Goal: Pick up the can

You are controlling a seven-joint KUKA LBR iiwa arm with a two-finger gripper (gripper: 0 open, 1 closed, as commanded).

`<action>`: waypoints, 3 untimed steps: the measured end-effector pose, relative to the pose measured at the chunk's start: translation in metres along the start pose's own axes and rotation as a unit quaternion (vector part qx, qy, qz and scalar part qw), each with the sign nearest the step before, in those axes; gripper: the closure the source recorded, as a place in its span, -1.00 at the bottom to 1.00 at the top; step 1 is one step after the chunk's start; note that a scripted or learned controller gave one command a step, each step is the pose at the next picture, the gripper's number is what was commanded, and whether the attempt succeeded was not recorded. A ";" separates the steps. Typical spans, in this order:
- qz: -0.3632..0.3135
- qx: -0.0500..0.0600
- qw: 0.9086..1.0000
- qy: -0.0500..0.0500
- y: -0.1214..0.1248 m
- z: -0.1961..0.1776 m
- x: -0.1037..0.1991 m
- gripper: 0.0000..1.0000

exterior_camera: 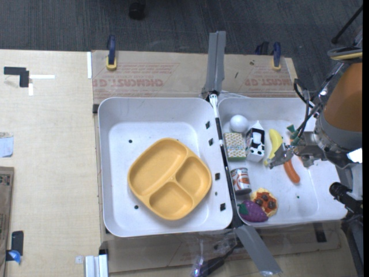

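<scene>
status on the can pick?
Hand over the right bin, above banana and orange carrot. Small red-labelled metal can untouched on the bin floor by the divider. Purple toy close below it.

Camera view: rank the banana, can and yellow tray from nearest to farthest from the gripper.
Gripper is over the right bin.
1. Banana, right beside it, same bin.
2. Can, by the bin's left wall.
3. Yellow tray, in the left bin.

The left bin (109, 172) is white and holds a yellow-orange divided plate (169, 179). In the white right bin (305, 203), the can (240, 179) shows a red-and-white label, beside a yellow banana (275, 143), an orange carrot (292, 171), a white ball (238, 123) and a black-and-white carton (256, 142).
</scene>
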State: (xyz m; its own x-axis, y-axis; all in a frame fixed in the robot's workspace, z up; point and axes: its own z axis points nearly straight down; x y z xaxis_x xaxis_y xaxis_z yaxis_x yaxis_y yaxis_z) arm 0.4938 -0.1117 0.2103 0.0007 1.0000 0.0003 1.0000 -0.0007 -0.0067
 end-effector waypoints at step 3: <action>0.015 0.000 1.000 -0.001 -0.007 0.022 0.100 -1.00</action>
State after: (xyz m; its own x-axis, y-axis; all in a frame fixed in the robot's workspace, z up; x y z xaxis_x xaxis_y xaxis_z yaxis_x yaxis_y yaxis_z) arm 0.4863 -0.0114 0.1886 0.0316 0.9995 -0.0011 0.9995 -0.0316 -0.0061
